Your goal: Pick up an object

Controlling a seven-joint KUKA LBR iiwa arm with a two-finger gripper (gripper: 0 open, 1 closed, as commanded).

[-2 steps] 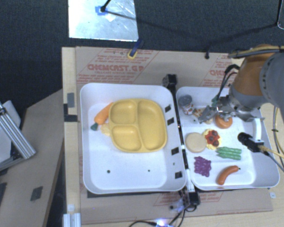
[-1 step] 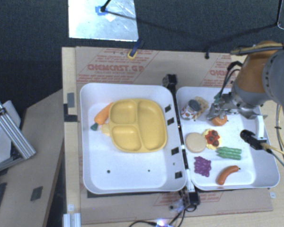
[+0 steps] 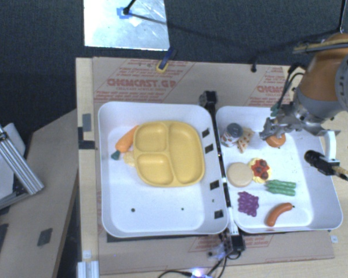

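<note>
My gripper (image 3: 272, 128) hangs low over the far part of the right bin (image 3: 330, 210), directly above a small orange toy (image 3: 276, 140) and touching or nearly touching it. The wrist hides part of the toy, and whether it is gripped cannot be made out. Further toy food lies in this bin: a grey can-shaped piece (image 3: 234, 130), a tan cracker-like piece (image 3: 244, 139), a round beige bun (image 3: 240, 174), a pizza slice (image 3: 260, 168), green beans (image 3: 281, 186), purple grapes (image 3: 248, 202) and an orange-red sausage (image 3: 278, 213).
The left bin (image 3: 113, 213) holds a yellow divided plate (image 3: 165, 153) with a carrot (image 3: 126, 139) along its left rim. A black part on the arm (image 3: 319, 162) juts over the right bin's right side. A shiny sheet (image 3: 126, 16) lies behind the bench.
</note>
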